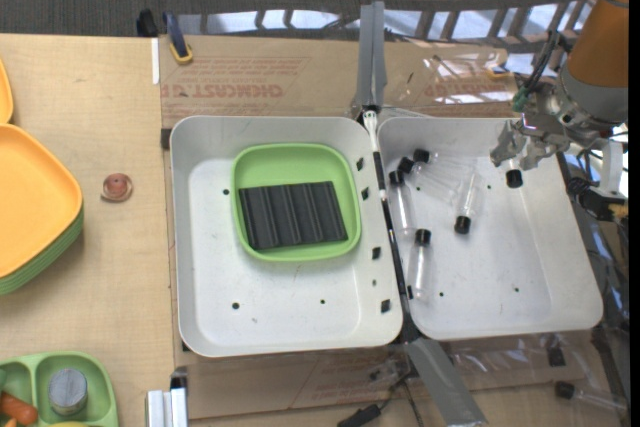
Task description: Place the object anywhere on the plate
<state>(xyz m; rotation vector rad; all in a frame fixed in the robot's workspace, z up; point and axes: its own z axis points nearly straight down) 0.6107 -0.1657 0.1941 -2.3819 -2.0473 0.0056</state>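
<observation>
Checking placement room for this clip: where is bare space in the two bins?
Left bin: white floor below the green plate. Right bin: lower right floor is free; clear tubes crowd its upper left, beside the gripper.

Green plate (296,170) flat in left bin, dark ribbed slab on it. Clear black-capped tubes (466,205) scattered in right bin.

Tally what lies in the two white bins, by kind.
Green plate: 1
Dark ribbed slab: 1
Clear tubes with black caps: 5, as far as I can make out
Total: 7
</observation>
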